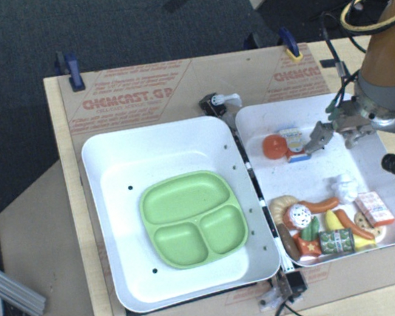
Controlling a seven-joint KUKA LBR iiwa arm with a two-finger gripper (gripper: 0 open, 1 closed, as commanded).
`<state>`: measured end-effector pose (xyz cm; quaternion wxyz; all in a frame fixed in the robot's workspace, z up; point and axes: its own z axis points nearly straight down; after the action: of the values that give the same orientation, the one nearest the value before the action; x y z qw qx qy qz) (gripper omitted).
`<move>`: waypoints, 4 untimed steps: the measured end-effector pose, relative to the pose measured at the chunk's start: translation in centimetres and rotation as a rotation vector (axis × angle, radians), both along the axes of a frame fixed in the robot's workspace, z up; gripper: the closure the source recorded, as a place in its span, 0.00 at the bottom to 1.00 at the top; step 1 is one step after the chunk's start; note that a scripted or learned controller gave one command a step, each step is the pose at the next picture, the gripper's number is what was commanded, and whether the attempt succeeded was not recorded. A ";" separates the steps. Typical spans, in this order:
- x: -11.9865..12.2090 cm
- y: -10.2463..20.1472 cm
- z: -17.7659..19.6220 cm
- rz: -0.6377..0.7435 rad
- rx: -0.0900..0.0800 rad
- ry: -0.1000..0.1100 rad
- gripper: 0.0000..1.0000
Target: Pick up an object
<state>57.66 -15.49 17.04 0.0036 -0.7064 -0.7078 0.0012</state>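
Currently: gripper (319,137) over the right bin (366,155), twelve o'clock area, jaw state impossible to tell; orange round object (275,146) just at its nine o'clock; toy foods (329,227) heaped at six o'clock. Left bin (109,168) holds a green divided tray (192,218).

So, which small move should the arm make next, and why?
Probably lower the gripper a little, toward the orange round object and small blue-edged item in the right bin. It hangs beside them at the far end, while the other toys crowd the near edge.
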 end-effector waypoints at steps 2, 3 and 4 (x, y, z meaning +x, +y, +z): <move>8.1 5.6 -7.2 0.000 -0.001 0.002 0.00; 8.0 6.0 -7.9 -0.001 -0.009 -0.016 0.00; 8.8 6.0 -7.9 -0.002 -0.010 -0.017 0.00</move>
<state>66.42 -9.53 9.14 -0.0057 -0.7070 -0.7072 -0.0013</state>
